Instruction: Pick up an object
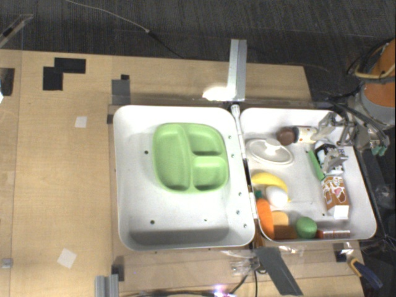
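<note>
The tool [337,142] hangs over the right bin's [365,228] far right corner, its grip state unclear, near a green marker [316,164] and juice carton [335,195].

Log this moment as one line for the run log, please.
arm: over right bin's far right corner | hand: low among the clutter, nothing seen held | left bin: green divided tray | pick: not yet done
</note>
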You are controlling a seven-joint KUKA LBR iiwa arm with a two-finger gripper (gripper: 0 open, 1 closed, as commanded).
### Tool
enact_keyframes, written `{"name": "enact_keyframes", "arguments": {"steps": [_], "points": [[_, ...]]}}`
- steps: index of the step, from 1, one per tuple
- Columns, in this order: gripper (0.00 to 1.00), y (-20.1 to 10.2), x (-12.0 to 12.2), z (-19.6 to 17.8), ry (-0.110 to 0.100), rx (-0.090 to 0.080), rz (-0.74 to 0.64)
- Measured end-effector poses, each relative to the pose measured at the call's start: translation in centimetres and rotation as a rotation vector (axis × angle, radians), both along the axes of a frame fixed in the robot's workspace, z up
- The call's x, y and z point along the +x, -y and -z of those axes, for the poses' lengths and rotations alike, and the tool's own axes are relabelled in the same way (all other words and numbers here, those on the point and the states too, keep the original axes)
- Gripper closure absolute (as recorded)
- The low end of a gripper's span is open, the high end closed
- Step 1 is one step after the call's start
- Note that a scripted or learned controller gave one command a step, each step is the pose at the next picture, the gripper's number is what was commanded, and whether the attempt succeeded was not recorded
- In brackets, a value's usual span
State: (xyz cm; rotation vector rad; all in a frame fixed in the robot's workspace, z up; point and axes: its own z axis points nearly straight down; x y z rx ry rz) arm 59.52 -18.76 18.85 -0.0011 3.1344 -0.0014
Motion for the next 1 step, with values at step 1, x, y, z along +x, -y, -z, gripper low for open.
{"name": "enact_keyframes", "arguments": {"steps": [1], "points": [[0.0,1.68,-5.09,9.04,0.008,-0.004,-0.057]]}}
